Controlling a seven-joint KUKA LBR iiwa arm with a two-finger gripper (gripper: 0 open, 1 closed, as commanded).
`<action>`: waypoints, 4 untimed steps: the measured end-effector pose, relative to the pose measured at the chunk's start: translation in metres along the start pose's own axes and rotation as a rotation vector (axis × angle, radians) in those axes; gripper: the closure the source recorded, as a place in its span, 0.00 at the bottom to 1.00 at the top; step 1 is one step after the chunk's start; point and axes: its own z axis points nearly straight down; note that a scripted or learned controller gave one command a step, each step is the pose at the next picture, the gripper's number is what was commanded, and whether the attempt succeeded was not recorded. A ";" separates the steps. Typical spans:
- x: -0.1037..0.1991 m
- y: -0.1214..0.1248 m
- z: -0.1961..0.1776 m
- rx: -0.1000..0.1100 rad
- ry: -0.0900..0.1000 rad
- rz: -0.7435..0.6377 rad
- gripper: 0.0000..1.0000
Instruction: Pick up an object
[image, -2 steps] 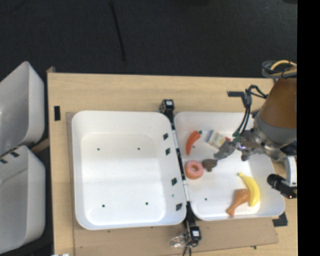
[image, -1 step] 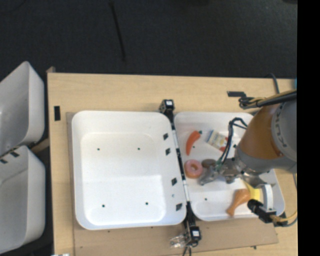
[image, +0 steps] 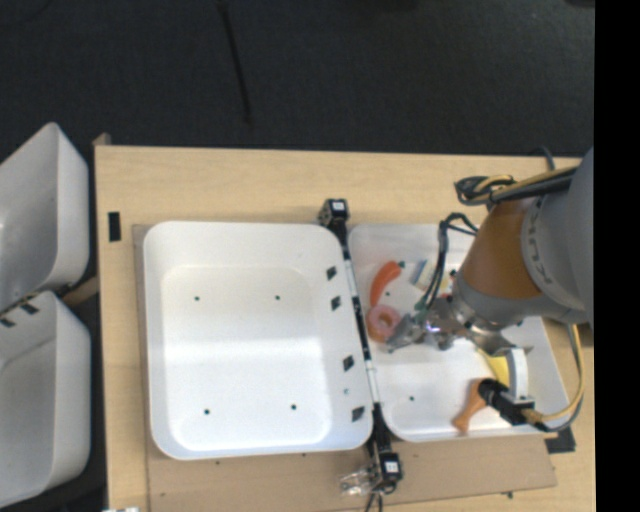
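Note:
My gripper (image: 403, 334) is low in the right bin (image: 430, 425), near its left wall. A pink ring (image: 381, 322) lies just left of the gripper, touching or nearly touching it. Above the ring is an orange curved piece (image: 383, 282). A small teal and grey item (image: 412, 269) lies near the bin's back wall. Near the front right of the bin an orange wedge-shaped piece (image: 467, 410) rests on the floor. A yellow object (image: 494, 353) shows under the wrist, partly hidden by the arm. Nothing shows between the gripper's tips.
The left bin (image: 160, 300) is beside the right one, with a black-clipped divider (image: 352, 330) between them. The arm's orange band (image: 500, 255) and grey body cover the right bin's right side. Bare bench (image: 250, 180) surrounds the bins.

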 end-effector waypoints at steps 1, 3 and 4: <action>0.011 -0.048 -0.028 0.004 0.001 0.006 0.00; 0.000 0.037 -0.018 -0.005 -0.001 -0.003 0.00; -0.004 0.034 -0.027 0.000 -0.002 -0.002 1.00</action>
